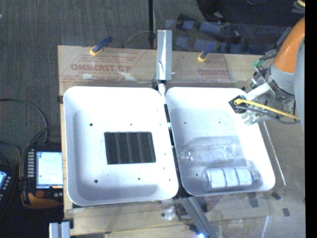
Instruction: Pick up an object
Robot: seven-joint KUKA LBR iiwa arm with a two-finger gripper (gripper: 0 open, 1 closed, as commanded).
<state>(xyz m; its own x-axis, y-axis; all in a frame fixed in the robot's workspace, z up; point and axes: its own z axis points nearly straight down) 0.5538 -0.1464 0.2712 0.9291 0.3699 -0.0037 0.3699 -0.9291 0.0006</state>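
Note:
A flat black ribbed rectangle (130, 147) lies in the middle of the left bin (79, 108). In the right bin (198, 100), a clear plastic bottle (210, 151) lies on its side near the centre. Just in front of it, a white ribbed cylinder-shaped pack (232, 177) rests by the near wall. My gripper (254, 116) hangs over the right bin's far right corner, well away from the bottle and the pack. Nothing is seen held in it.
A metal post (164, 56) stands behind the seam between the bins. Two clamps (100, 45) (202, 56) sit on the cardboard backing. A handheld pendant (45, 170) lies left of the bench.

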